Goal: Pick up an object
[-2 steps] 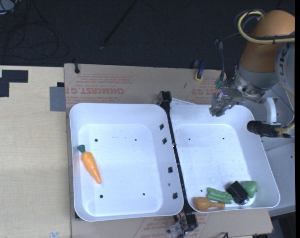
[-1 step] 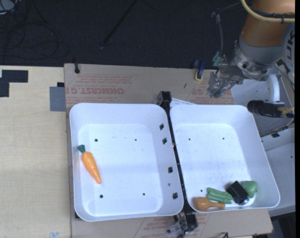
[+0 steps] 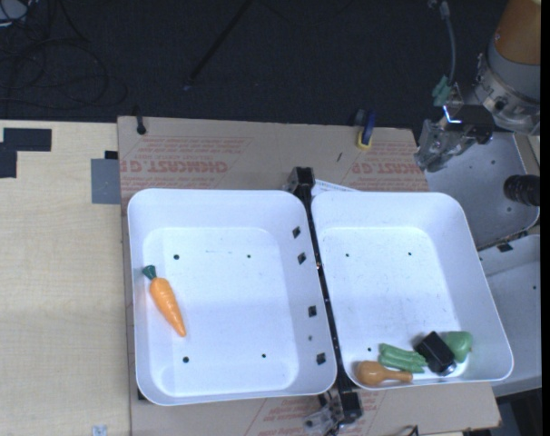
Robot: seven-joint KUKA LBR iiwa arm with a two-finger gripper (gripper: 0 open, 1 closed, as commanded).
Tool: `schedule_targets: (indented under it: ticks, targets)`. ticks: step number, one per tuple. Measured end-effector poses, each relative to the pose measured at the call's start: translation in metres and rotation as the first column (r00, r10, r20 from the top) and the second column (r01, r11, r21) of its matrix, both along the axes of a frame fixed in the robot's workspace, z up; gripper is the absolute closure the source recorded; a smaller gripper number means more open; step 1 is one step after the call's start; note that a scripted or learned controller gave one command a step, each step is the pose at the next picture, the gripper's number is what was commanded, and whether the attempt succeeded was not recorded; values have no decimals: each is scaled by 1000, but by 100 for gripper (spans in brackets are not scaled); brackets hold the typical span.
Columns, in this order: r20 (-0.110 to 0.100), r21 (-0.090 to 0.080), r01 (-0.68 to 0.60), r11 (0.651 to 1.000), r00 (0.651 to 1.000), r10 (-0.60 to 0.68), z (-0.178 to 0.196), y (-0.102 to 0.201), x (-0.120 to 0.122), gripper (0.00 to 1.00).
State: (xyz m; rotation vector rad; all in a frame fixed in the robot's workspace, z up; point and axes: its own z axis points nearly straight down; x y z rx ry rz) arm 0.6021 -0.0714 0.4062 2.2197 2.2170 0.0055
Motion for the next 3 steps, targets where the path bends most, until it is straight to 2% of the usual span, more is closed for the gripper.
schedule_targets:
  ticks: [1, 2, 3]
  targets:
    - [7, 3, -13, 1000, 1000, 13, 141, 103, -35, 100]
    - [-16, -1, -3, 1000, 1000, 3, 13, 113, -6, 100]
    - [-23, -1, -3, 1000, 1000, 3, -178, 135, 16, 100]
